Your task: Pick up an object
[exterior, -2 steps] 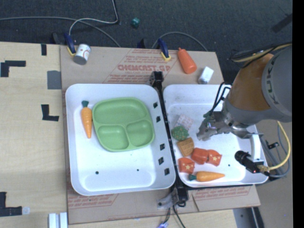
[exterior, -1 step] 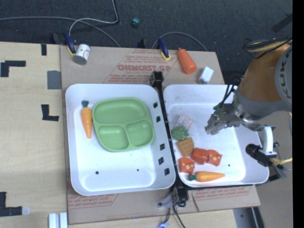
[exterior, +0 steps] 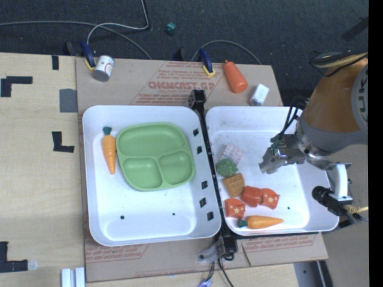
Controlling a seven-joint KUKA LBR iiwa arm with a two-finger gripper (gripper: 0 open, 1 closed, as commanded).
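Observation:
My gripper (exterior: pixel 270 162) hangs over the right bin (exterior: pixel 299 220), near its middle right, above bare floor. Left of it lie a clear wrapped packet (exterior: pixel 231 154) and a green broccoli piece (exterior: pixel 227 167). Below those sit a brown bread-like piece (exterior: pixel 234 184), a red pepper piece (exterior: pixel 252 195), a smaller red piece (exterior: pixel 270 200), a red strawberry-like piece (exterior: pixel 234 208) and an orange carrot (exterior: pixel 261 222) along the front wall. Nothing shows between the gripper's tips.
The left bin (exterior: pixel 102 220) holds a green divided plate (exterior: pixel 155 156) and a second carrot (exterior: pixel 109 151). Behind the bins on the cardboard lie an orange bottle-shaped toy (exterior: pixel 235 76), a white cube (exterior: pixel 260 93) and a small can (exterior: pixel 103 67). Clamps and cables run along the back.

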